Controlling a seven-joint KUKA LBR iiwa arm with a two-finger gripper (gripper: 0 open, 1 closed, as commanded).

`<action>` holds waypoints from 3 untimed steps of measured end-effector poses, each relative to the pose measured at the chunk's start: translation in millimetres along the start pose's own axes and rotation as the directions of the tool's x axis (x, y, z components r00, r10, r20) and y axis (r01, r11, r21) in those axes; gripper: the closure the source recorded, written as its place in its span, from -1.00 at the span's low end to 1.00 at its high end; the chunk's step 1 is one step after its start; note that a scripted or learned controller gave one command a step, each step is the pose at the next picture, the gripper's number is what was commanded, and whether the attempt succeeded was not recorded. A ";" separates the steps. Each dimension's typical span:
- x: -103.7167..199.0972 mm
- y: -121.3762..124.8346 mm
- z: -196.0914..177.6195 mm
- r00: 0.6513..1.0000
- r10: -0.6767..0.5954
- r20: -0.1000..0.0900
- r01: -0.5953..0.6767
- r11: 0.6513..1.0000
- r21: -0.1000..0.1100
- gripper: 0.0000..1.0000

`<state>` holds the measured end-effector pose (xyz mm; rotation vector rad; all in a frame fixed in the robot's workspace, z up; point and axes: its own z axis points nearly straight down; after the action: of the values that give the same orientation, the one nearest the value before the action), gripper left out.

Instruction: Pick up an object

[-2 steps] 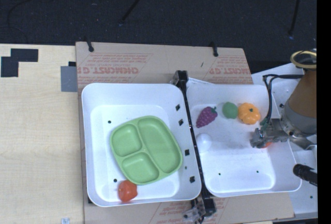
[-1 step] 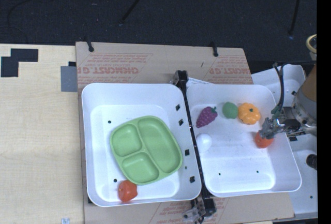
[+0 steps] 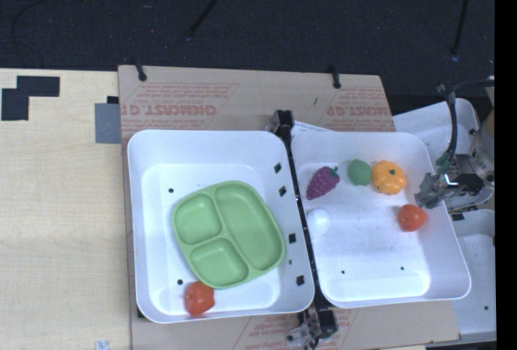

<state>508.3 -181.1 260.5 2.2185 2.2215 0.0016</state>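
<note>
Two shallow white bins sit side by side on a sheet of cardboard (image 3: 242, 98) laid over a pale wooden tabletop (image 3: 56, 203), seen from above at a slant. The left bin (image 3: 145, 154) holds a light green divided plate (image 3: 228, 234) with three compartments, lying flat near the middle, and a small red tomato-like toy (image 3: 199, 297) just off the plate's lower left edge, close to the bin's near wall. The right bin (image 3: 380, 276) holds a row of toy foods along its far side: a purple bunch of grapes (image 3: 322, 181), then a round green fruit (image 3: 359, 172) and, touching or almost touching it, an orange pepper-like piece (image 3: 389, 177). A second small red piece (image 3: 411, 217) lies nearer the right wall, apart from the row. A faint white rounded shape (image 3: 318, 221) near the bin's left wall blends into the white floor and is hard to identify. The gripper (image 3: 436, 188) reaches in over the right rim of the right bin, just beside the red piece and the orange piece. It is dark, blurred and partly cut off by the frame edge, so whether its fingers are apart or together cannot be told, and nothing can be seen between them. The arm behind it is mostly out of frame.
</note>
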 end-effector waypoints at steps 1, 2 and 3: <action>47.9 -2.7 14.5 1.000 -0.002 -0.004 0.002 1.000 0.006 1.00; 104.2 -2.6 8.7 1.000 -0.004 -0.004 0.004 1.000 0.006 1.00; 160.8 -10.6 5.2 1.000 -0.004 -0.003 0.004 1.000 0.007 1.00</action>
<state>497.6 -20.3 255.1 2.2192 2.2308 -0.0018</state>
